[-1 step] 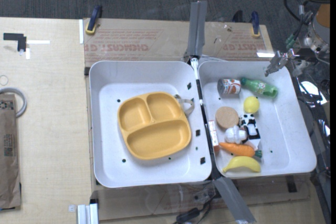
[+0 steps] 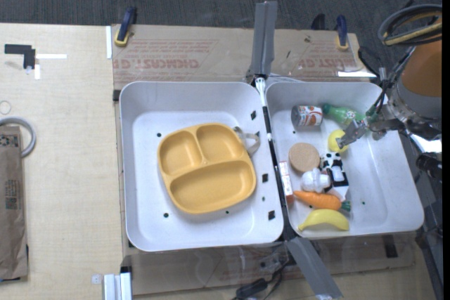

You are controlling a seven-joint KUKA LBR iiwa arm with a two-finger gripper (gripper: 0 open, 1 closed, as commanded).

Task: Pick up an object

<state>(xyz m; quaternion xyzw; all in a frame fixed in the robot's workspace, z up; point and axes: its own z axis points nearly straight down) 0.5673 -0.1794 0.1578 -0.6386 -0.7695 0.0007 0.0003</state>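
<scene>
Two shallow white bins sit side by side on a pale wooden bench (image 2: 56,151), with a sheet of brown cardboard (image 2: 211,56) under their far edges. The cardboard carries red printed lettering, upside down from here and too faint to read with confidence.

The left bin (image 2: 140,123) holds one yellow divided plate (image 2: 206,168) with three compartments. Taking that plate as the landmark, everything else lies to its right in the right bin (image 2: 394,186).

I count seven things there. Nearest the plate is one round tan disc (image 2: 304,157). Beyond it, farther from me, lies one small can (image 2: 307,116) with a red and white label whose writing I cannot make out, and one green bottle (image 2: 343,112) on its side. Closer to me are one white toy figure (image 2: 316,180), one black-and-white toy (image 2: 335,168), one orange carrot (image 2: 320,199) and one yellow banana (image 2: 325,221).

The arm's end effector (image 2: 344,139) hangs over the right bin, right of the disc, beside a small yellow object (image 2: 335,142). Whether it is released or clenched, I cannot tell.

Two blue clamps (image 2: 126,24) pin the cardboard's far edge.
</scene>
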